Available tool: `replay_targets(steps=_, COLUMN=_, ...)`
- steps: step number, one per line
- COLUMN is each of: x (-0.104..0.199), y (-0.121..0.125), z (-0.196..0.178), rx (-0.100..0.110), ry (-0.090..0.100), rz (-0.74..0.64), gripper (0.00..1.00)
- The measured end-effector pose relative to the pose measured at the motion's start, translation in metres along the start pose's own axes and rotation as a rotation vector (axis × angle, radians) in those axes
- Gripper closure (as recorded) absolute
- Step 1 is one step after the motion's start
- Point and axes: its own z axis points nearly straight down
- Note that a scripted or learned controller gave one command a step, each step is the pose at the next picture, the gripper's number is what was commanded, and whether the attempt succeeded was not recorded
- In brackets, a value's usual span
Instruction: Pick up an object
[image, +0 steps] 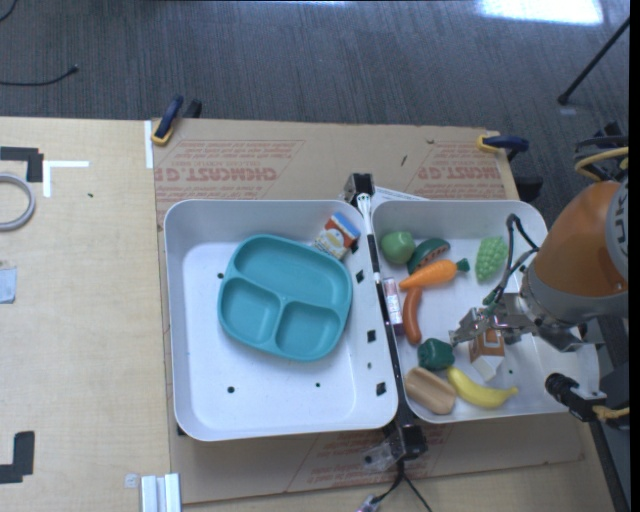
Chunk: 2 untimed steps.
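Looming at the right edge, the grey arm (590, 250) with its orange band is the biggest thing on view and reaches down into the right bin (530, 222). Beside it, the left bin (200, 330) holds a teal divided tray (285, 298), with a small printed packet (337, 237) near the bin's back right corner.

Down at the arm's tip, the gripper (487, 338) sits low over the middle of the right bin, and a small brown and white block (488, 345) seems to lie at its tip. Whether the block is actually clamped or only sits under the tip I cannot tell, and the gripper's state is not readable from this slant.

Around it lie toy foods. A yellow banana (482, 390) is just in front of the gripper, toward the near wall, its long axis running left to right. A bread roll (430, 390) lies left of the banana, and a dark green pepper (435, 353) lies just left of the gripper. Further back are a carrot (432, 274), a sausage (411, 318), a green apple (397, 245), and green grapes (490, 257).

My judgement: the block is the likeliest target, lying directly below the tip, so a straight lift is what the move turns on.
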Motion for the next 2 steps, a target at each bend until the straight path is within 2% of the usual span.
replay_targets(steps=1, x=-0.001, y=0.001, z=-0.01, rx=-0.002, ry=-0.001, rz=0.004, gripper=1.0)
replay_targets(steps=2, x=0.049, y=-0.009, z=-0.131, rx=-0.001, ry=-0.001, rz=-0.004, gripper=1.0)
